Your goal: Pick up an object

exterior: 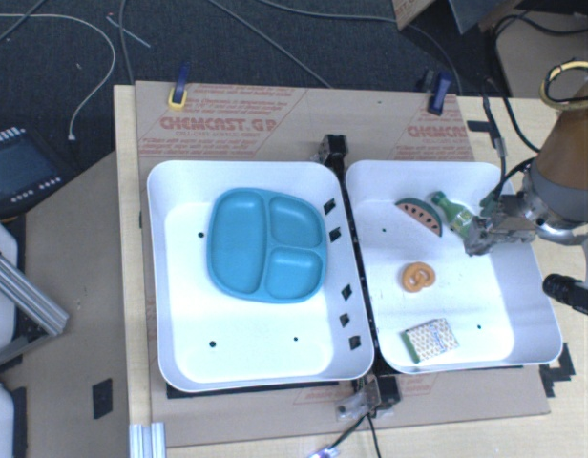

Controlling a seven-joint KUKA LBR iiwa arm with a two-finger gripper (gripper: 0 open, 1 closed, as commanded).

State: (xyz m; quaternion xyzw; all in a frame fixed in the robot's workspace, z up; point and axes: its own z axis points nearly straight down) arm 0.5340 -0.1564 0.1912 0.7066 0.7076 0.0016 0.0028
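Care matters here: we should centre the fingers (477,237) over the green toy (450,210) before descending; we cannot tell their state.

From my remote seat I see the claw (478,234) low in the right bin (523,342), just beside a green toy (451,211) and a watermelon slice (419,214). An orange pretzel (418,277) lies nearer the middle, a patterned packet (431,339) near the front rim. The left bin (179,332) carries a blue divided plate (267,244).
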